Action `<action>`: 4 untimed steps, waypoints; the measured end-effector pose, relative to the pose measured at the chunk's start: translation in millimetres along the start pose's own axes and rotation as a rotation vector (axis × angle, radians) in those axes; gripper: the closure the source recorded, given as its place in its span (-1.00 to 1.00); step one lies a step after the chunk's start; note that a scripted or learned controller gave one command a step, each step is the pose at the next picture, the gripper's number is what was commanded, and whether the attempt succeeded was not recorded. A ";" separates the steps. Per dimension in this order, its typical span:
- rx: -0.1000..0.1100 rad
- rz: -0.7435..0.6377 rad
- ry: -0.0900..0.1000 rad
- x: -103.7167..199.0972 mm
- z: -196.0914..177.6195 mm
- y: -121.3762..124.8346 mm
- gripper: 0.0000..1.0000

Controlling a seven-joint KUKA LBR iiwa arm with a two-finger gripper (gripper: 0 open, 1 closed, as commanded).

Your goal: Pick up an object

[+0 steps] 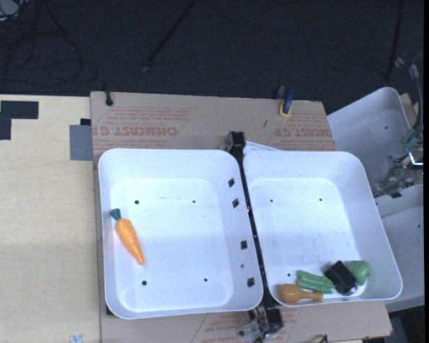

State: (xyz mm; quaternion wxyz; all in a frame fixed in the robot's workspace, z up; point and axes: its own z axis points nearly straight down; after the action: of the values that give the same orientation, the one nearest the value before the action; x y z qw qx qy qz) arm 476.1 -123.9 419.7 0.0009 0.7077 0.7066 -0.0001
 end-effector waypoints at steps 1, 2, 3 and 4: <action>0.009 0.005 0.001 -60.8 54.7 -1.5 1.00; 0.002 0.000 0.000 -90.8 51.5 -0.2 1.00; 0.000 -0.002 0.000 -90.4 25.8 -0.2 1.00; 0.014 -0.006 0.006 -86.6 169.3 54.9 1.00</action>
State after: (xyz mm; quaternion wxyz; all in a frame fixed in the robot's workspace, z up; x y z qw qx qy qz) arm 531.0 -210.8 250.6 -0.0061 0.7055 0.7087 -0.0027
